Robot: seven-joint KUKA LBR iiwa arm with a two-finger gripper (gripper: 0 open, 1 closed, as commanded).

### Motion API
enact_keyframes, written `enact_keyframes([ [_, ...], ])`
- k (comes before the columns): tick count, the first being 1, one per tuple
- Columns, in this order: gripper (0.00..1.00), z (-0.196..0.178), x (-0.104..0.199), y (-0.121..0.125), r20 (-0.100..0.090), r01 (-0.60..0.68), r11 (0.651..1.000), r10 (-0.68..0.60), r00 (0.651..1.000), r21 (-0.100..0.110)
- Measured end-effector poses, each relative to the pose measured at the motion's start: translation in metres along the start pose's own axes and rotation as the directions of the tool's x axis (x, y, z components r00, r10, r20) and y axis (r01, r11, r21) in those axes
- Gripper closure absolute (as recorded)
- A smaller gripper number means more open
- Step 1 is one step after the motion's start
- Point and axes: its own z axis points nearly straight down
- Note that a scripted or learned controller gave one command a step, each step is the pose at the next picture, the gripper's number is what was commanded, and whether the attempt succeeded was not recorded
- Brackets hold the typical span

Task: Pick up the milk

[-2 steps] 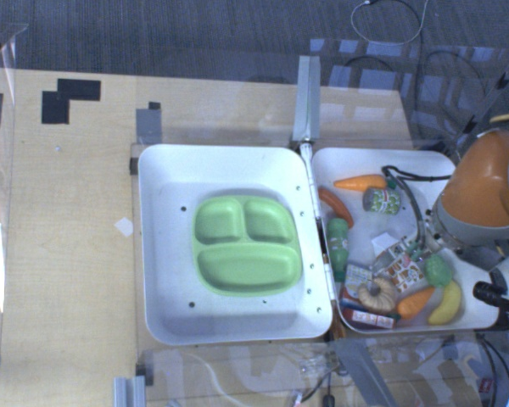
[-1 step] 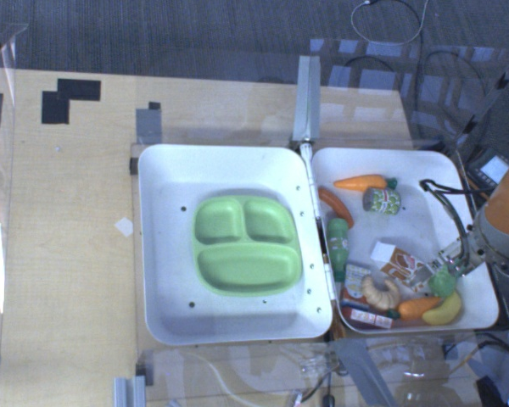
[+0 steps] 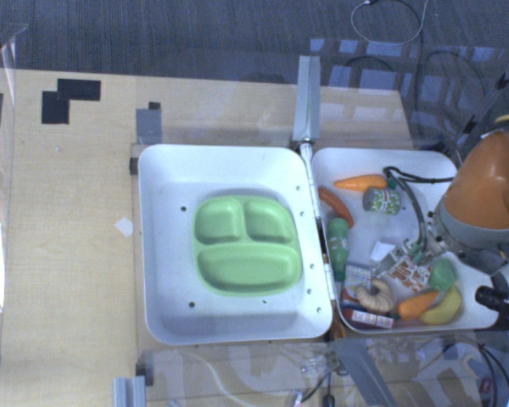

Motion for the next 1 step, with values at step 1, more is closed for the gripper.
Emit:
enact_keyframes([
  [1,1.00,-0.0083,-0.0009,0.0021,0.000,0.002,1.000,-0.002,1.000,-0.002],
])
